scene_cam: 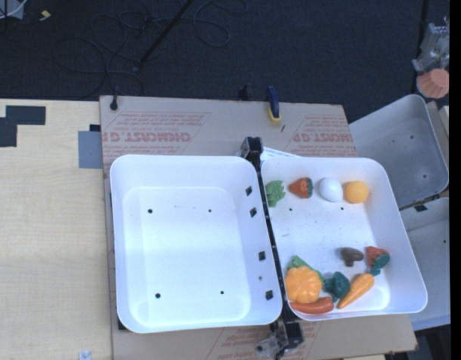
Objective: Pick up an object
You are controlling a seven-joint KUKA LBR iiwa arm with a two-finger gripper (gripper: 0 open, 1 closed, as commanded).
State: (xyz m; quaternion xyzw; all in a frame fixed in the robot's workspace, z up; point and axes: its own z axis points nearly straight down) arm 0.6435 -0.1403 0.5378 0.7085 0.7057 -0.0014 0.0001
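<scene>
Plainly, the likeliest failure is a grab at the crowded lower centre-right of the frame, where the orange pumpkin [303, 283], red pepper [312, 305], carrot [355, 290] and teal piece [338, 284] lie touching or just beside one another against the right bin [399, 201] wall, so closing there could nudge pieces aside or catch nothing. Easier targets, to my eye, are the white egg [330, 190] and orange ball [356, 192] in that bin's upper row, well apart from the tool [434, 55] at the frame's upper right edge, whose state I cannot tell.
</scene>
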